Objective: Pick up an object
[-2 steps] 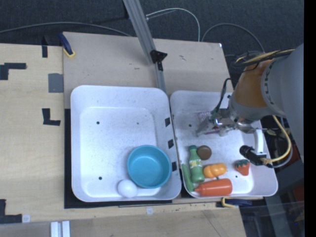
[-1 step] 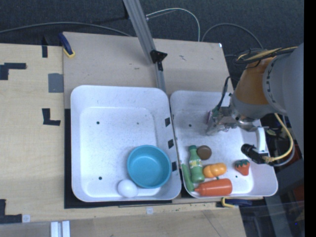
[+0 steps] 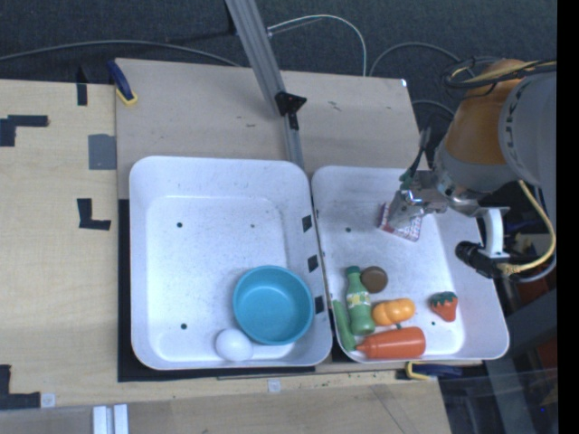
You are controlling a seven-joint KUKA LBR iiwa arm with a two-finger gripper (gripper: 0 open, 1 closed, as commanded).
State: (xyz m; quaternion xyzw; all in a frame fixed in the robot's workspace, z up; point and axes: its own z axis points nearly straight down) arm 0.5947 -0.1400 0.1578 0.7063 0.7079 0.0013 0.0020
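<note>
Here, hand (image 3: 409, 202) above small, perhaps crinkled, pink-and-clear packet (image 3: 403, 222), right bin (image 3: 479, 333)

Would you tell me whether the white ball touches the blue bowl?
Touching: the camera view shows the white ball pressed against the blue bowl's lower-left rim, no gap.

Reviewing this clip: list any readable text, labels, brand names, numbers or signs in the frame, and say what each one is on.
No text in this frame can be read.
Small packet under the gripper: pinkish printed markings, too blurred to read.
Green bottle: no legible label.
Blue bowl, white ball, toy carrot, toy strawberry: no writing visible.
Black tape pieces on the bench are plain shapes, not characters.
</note>
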